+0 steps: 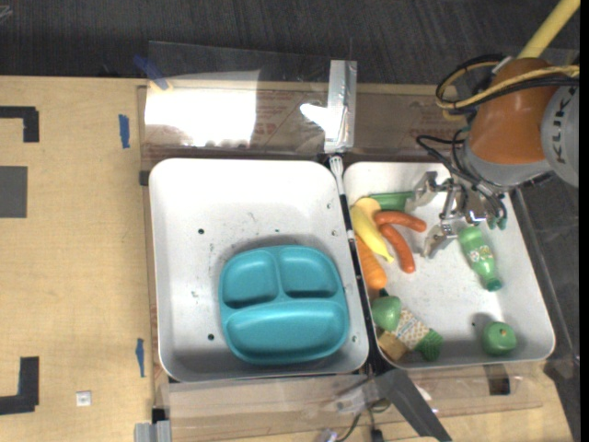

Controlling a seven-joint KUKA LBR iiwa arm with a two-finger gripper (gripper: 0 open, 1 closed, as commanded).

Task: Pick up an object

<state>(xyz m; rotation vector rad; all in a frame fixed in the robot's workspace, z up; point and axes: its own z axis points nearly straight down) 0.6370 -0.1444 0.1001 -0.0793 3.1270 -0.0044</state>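
Inventory, bench seen from above at a slant.

1. Left bin (175, 191), centre-left of frame: shallow white plastic, rounded corners, a few dark specks. Holds one teal divided plate (283, 304), smooth, matte, w/ three compartments, lying flat at lower middle. Prob. parked there as a bulky item, apart from the small stuff.

2. Right bin (529, 279), centre-right: same white shell, butted vs. left bin along a shared rim. Candidates for the pick, all toy food, glossy plastic:
- yellow banana (370, 228), curved, by the bin's left wall;
- orange carrot (372, 267), tapered, just below banana;
- two red-orange sausages (399, 233), rounded ends, touching;
- green bottle (479, 256), tilted, right of centre;
- green apple (499, 337), round, lower-right corner;
- small cluster, lower left of bin (405, 325): green round piece plus tan/patterned bits, too small to ID.
Items crowd the left wall, likely tumbled there loose; nothing stacked neatly.

3. Arm, upper right: grey w/ orange band (506, 127), cables looped over it. Gripper (451, 212), metal, hangs low over upper middle of right bin, btw. sausages and bottle. Fingers appear parted a little, nothing seen btw. them; no object held. Judgement: pick not yet made; nearest targets are sausages and bottle, both slick and rounded, apt to slip.

4. Clear sheet (239, 109) w/ glare, behind bins, upper centre. Cardboard-tone bench top (64, 247) w/ black and blue tape marks, left.
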